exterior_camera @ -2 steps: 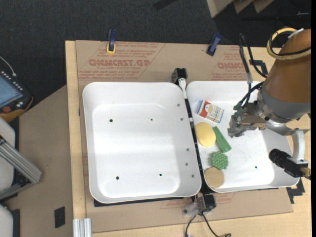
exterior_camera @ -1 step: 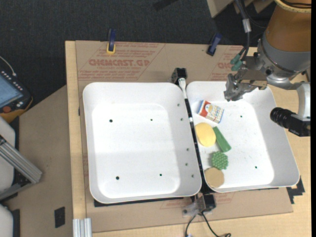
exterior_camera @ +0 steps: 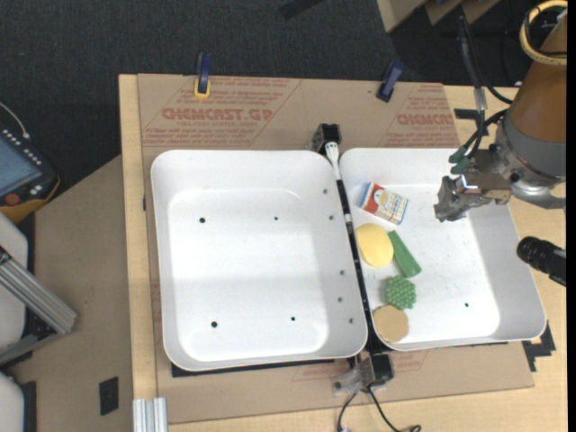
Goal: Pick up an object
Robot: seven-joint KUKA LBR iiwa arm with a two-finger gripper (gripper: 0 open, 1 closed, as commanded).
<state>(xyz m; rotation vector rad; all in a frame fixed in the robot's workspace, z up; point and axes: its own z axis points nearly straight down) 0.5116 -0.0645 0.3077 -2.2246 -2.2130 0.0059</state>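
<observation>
One fixed camera, high over the bench, looking down at a slant.

It frames both bins whole: the left bin sits mid-picture, the right bin just beside it toward the right edge. Board and dark floor show beyond the left bin; the arm enters past the right bin.

left bin | blue clamps | cardboard sheet | tablet
</observation>
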